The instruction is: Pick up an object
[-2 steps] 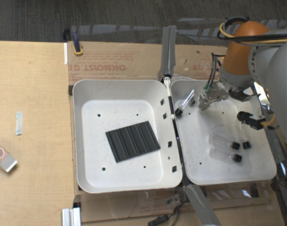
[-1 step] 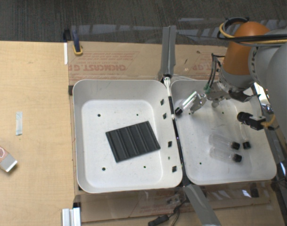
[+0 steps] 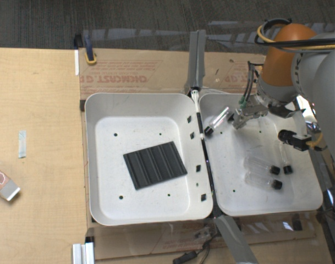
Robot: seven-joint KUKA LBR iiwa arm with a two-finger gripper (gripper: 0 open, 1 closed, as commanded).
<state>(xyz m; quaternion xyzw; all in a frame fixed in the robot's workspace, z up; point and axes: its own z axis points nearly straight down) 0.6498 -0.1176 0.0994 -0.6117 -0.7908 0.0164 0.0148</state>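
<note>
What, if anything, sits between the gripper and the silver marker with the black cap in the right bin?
Nothing visible does. The gripper hangs over the upper part of the right white bin, and the silver marker with the black cap lies just beside it, with bare bin floor between. The small black pieces lie apart, toward the near side.

Dark grey carpet [image 3: 128,10] across the top, ribbed in fine lines. Below it, a pale wooden bench top [image 3: 35,103] on the left, flatly and evenly lit. A sheet of brown cardboard [image 3: 134,73] with red print, upside down, lying along the far side. A grey metal bar [image 3: 197,59] standing upright at the middle. A small strip of tape [image 3: 22,144] stuck to the wood at left.
</note>
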